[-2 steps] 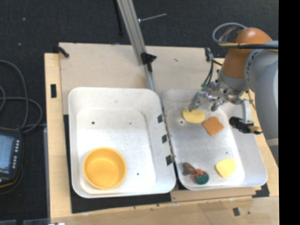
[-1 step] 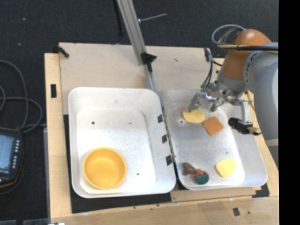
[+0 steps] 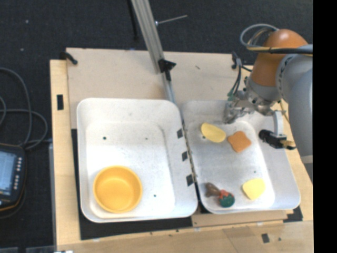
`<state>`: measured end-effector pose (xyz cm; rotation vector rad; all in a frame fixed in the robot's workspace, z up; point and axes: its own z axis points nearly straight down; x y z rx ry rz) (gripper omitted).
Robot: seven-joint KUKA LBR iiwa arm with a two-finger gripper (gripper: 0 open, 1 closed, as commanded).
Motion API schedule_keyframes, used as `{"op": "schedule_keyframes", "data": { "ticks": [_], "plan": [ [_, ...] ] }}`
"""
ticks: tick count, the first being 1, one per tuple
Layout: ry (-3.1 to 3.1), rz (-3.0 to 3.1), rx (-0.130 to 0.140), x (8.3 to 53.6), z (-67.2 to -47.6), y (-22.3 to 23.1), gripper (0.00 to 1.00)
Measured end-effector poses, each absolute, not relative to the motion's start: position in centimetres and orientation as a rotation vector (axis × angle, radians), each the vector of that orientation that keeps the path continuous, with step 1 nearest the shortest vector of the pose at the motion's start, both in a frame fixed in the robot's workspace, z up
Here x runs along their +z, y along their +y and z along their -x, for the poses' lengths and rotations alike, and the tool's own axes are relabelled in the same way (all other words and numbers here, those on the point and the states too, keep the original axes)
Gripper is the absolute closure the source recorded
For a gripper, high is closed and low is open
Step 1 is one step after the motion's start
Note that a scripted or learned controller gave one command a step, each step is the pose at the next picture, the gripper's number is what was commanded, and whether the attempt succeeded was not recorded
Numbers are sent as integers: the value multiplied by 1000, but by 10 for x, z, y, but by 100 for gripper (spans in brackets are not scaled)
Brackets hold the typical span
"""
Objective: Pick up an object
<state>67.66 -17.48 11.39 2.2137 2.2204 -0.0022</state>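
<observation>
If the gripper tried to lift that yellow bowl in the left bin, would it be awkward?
Probably a bit. The yellow bowl looks like thin, smooth plastic, so likely light but perhaps slippery. It sits upright, open side up, so its rim seems the only place to pinch. Its wide, round base suggests a push would slide it across the left bin rather than tip it.

two white bins (image 3: 131,107), one yellow bowl (image 3: 117,188), two yellow pieces (image 3: 213,133), one orange block (image 3: 239,141), one small toy (image 3: 220,195)

**Hidden or unclear**

The arm (image 3: 295,88) is cut off at the right edge. The gripper (image 3: 231,115) is too small and blurred to read. A dark device (image 3: 9,178) is cropped at the left edge. The small brown, red and green object (image 3: 220,194) is too blurred to identify.
</observation>
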Motion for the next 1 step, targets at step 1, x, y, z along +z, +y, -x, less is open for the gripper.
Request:
{"op": "schedule_keyframes", "data": {
  "ticks": [1],
  "plan": [
    [2220, -2215, 5, 161, -684, -180, 100]
  ]
}}
